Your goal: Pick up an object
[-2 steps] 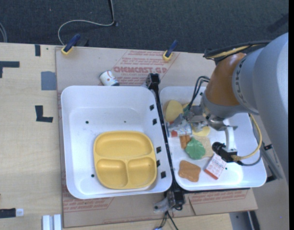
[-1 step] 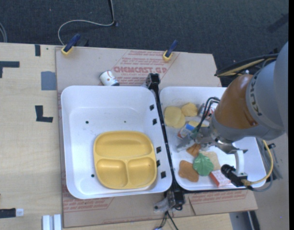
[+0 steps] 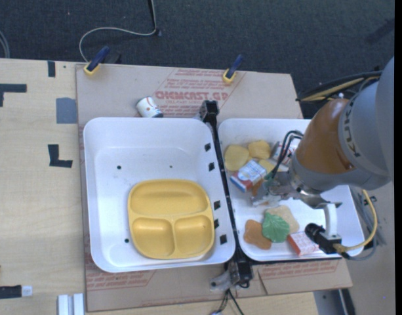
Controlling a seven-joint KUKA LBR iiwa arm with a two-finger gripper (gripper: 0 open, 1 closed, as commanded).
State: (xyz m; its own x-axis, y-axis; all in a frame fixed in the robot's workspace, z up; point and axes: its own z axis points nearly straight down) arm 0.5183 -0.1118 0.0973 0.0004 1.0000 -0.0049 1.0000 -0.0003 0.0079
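arm: grey KUKA w/ orange band reached in from the worktop's right edge, wrist low over the right bin [image 3: 345,136], near its middle.
gripper: gripper [image 3: 274,188] sat down among the pile; fingers hidden by wrist and clutter, so couldn't tell how far open or if anything was between them.
target: no single obj was named; candidates all lay in the right bin. Blue-white packet [image 3: 251,172] was just left of the gripper, touching or nearly so. Two yellow pieces [image 3: 246,153] were toward the bin's far edge. Green crumpled item [image 3: 275,228] lay on a tan piece near the bin's near edge, orange-brown piece [image 3: 256,235] beside it, red-white box [image 3: 301,243] at the near right corner.
left bin: left bin [image 3: 102,149] held a yellow divided tray [image 3: 171,218] at its near side, well apart from the arm.
other: small white cup-like thing [image 3: 147,107] lay on the cardboard past the left bin's far edge.
progress: judged as approach done, grasp stage. Nothing looked lifted; every obj seemed to rest on the bin floor.
left: confirm grip, raise clear of the bin.
risk: crowded pile, packet could slip or two objs get pinched.
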